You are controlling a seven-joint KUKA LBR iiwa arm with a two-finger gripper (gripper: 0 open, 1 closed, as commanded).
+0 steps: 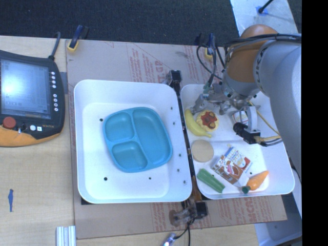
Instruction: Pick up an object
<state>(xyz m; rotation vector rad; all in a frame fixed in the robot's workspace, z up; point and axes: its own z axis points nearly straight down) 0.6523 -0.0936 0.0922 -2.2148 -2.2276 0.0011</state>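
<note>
I have the end effector [212,102] down low in the right-hand shallow white bin [277,186], at its far end.

I cannot tell its state from up here. Just beside it lie a curved yellow plastic banana [193,127] and a round yellow toy with a red face [208,120], touching each other. Nearer me sit a flat tan disc [202,150], a printed red-and-white packet [231,165], a green block [210,180] and an orange toy carrot [256,180]. I judge the banana light, stiff and somewhat slick; I would take it across its narrow middle. The left white bin [89,186] holds a blue divided plastic tray [137,138].
</note>
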